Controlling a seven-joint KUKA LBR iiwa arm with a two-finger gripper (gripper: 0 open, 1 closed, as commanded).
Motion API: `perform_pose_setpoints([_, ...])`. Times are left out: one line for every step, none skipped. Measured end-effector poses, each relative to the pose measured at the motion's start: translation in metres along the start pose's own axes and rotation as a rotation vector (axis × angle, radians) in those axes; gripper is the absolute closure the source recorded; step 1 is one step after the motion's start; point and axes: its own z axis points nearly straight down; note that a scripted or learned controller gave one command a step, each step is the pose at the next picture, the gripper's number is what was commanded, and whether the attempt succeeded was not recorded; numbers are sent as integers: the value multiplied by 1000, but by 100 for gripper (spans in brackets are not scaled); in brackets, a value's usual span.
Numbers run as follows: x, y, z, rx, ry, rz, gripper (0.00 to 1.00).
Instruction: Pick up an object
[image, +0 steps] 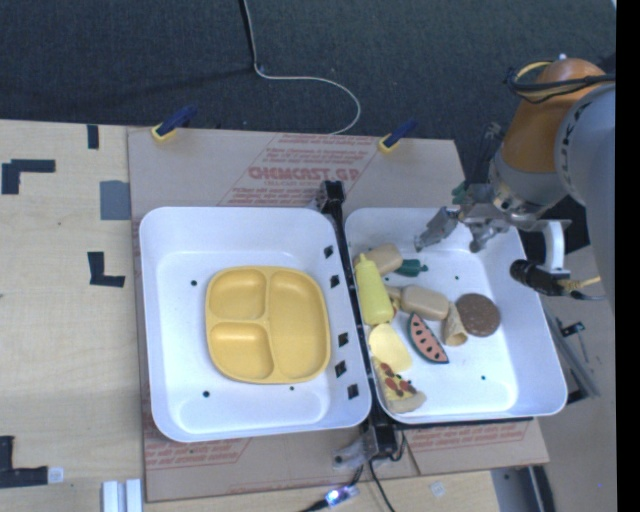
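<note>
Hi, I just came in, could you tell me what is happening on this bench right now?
A grey robot arm with an orange band is reaching in from the right, its gripper open above the back of the right bin, holding nothing. That bin holds toy food: a corn cob, a watermelon slice, a brown round cookie and a pizza slice. The left bin holds a yellow divided plate. Nothing has been picked yet.

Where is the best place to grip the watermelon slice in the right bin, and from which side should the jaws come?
Probably across the middle of the watermelon slice, coming straight down from above. It lies flat, a narrow wedge, so its two long edges offer the shortest span. The brown round piece and the yellow wedge sit close, so the jaws need care there.
</note>
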Motion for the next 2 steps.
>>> perform_pose_setpoints([1,-1,43,0,0,-1,0])
perform_pose_setpoints([2,-1,83,-2,-2,-1,0])
